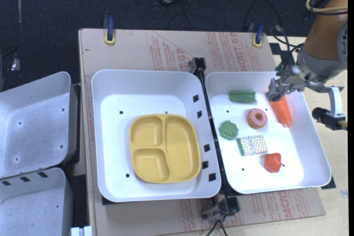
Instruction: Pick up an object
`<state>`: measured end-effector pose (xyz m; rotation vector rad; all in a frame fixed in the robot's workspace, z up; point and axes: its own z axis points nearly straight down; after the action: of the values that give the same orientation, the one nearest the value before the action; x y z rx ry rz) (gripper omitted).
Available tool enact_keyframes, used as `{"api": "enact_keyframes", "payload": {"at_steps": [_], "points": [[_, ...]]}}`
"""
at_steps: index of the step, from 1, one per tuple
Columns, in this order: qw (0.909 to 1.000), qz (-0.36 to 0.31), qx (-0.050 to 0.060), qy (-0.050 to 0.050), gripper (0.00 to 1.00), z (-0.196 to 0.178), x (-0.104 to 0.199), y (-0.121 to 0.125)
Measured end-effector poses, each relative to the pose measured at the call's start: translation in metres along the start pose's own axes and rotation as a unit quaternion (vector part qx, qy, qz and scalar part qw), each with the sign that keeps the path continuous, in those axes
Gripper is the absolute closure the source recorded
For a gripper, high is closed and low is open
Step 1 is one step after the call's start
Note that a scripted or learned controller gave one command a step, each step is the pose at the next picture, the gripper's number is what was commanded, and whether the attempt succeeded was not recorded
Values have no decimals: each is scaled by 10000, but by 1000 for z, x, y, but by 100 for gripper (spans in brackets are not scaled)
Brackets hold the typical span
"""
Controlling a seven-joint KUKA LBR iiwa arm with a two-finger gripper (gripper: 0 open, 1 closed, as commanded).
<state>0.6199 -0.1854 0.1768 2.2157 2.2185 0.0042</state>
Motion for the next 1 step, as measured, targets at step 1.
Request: {"api": "enact_keyframes", "payload": {"at_steps": [1], "points": [[10000,-11,-7,2,100,-55,9,-3]]}}
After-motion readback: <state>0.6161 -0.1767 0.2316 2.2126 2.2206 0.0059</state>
